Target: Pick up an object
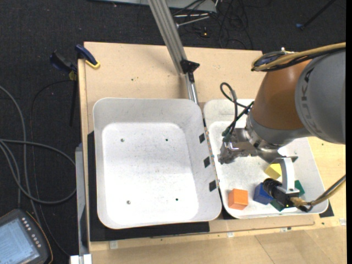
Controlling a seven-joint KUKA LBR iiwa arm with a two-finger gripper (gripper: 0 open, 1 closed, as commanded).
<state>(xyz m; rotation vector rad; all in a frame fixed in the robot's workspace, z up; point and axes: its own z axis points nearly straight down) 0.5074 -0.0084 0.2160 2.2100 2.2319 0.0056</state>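
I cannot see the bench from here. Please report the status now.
Gripper low over right bin. Orange block, blue piece, yellow piece lie loose near front. Nothing in the way.

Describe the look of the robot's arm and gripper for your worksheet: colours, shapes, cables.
The arm is bulky and rounded, grey, with a broad orange band above the wrist. Black cables loop beside it down to the gripper, a compact grey metal unit.

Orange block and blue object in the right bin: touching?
Apart. The camera view shows a strip of white bin floor between the orange block and the blue object.
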